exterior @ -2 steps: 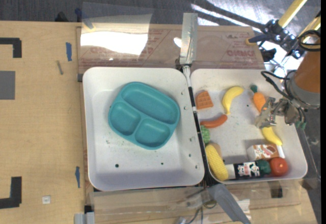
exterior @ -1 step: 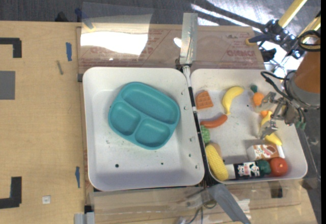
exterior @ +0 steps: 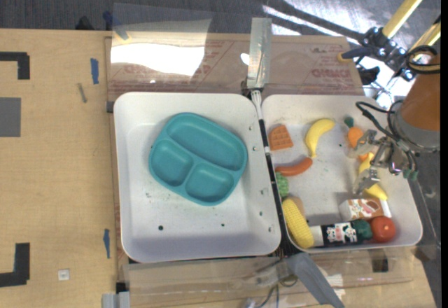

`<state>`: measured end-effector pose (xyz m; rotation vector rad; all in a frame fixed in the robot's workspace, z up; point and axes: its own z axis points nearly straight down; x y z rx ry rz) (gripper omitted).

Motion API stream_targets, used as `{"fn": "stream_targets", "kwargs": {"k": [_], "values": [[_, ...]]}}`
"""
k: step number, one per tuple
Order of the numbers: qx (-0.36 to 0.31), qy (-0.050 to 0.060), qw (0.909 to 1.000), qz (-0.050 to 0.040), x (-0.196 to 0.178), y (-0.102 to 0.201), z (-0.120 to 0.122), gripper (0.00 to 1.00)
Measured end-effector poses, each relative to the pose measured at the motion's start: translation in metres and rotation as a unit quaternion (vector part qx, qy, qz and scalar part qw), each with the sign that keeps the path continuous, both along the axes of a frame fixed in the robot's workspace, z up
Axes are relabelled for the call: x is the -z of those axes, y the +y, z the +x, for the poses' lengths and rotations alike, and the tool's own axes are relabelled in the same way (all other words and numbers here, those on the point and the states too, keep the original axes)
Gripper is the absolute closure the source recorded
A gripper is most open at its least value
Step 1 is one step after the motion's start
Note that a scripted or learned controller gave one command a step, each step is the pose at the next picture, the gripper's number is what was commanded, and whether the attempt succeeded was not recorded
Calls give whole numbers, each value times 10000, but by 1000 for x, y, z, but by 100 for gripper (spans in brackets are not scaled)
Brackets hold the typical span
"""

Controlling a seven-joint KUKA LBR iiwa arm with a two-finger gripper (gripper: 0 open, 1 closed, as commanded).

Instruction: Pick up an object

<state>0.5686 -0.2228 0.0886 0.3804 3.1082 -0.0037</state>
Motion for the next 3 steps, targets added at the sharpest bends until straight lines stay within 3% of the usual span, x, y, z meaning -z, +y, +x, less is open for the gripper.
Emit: {"fn": "stream_targets", "kwargs": {"k": [1,2,3], "values": [[-11,-71,10000,-27,-14,0,4,100],[-12,-61,10000,-22,-13,0,4,0],[186,4,9998,15,0,1,-4,0]]}}
